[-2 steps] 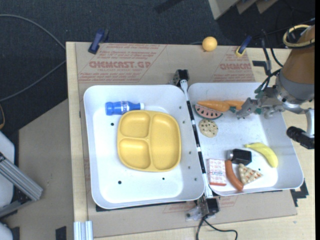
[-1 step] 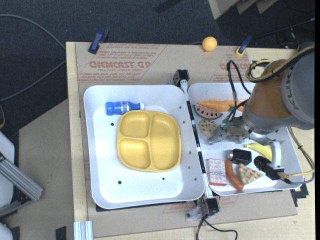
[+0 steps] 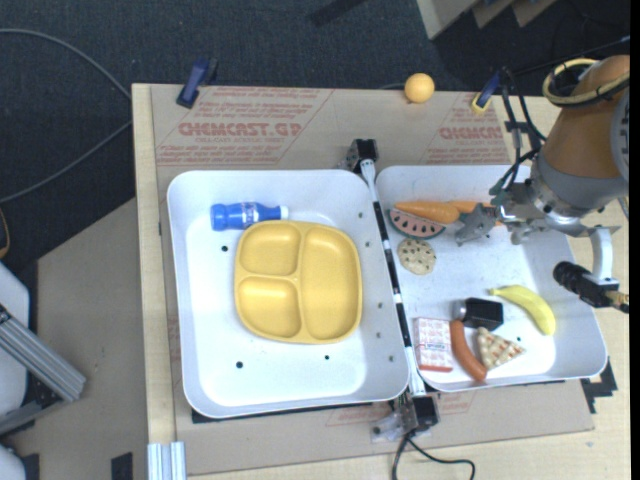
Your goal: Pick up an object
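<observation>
Camera view, right bin: the candidate objects lie spread across its floor. A carrot lies along the far side, with a watermelon slice touching it just below and a round cookie near that. Toward the near side, a banana curves beside a small black block; a pizza slice and a sausage lie just below the block, and a red-and-white packet sits at the bin's left wall. The tool hangs over the far part of this bin, its grey tip just right of the carrot's end; whether the tip is released or clenched cannot be told from this angle, and nothing is seen grasped in it. The grey arm with its orange band enters from the right. Left bin: a yellow divided plate rests in the middle, and a blue bottle lies on its side at the plate's far-left corner. Desk: brown printed board beneath both bins, with an orange ball at its far edge and a blue clamp at the far-left corner.
</observation>
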`<state>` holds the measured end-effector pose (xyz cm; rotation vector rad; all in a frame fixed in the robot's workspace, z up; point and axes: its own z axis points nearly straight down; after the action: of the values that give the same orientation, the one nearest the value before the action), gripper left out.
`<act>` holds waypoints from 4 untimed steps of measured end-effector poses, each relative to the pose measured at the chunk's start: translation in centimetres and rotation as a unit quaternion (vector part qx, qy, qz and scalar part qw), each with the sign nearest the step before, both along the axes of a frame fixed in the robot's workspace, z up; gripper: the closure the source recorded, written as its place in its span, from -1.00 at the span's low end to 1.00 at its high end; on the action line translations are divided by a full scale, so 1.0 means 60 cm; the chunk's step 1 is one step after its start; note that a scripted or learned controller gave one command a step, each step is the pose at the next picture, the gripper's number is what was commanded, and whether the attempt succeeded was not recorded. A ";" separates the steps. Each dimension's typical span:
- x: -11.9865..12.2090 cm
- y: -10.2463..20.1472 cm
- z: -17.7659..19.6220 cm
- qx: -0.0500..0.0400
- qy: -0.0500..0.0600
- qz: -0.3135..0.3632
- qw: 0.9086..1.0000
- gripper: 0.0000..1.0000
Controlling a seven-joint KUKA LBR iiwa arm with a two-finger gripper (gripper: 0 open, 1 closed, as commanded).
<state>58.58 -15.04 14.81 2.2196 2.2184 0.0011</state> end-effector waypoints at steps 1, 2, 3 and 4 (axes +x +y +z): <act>-0.093 0.072 -0.107 0.002 0.003 0.000 1.000 -1.00; 0.031 -0.003 -0.001 0.000 0.000 0.000 1.000 -1.00; -0.046 0.074 -0.089 0.001 0.002 0.001 1.000 -1.00; -0.173 0.062 -0.106 0.001 0.002 0.000 1.000 -1.00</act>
<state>48.20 -11.31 8.42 2.2236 2.2205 -0.0012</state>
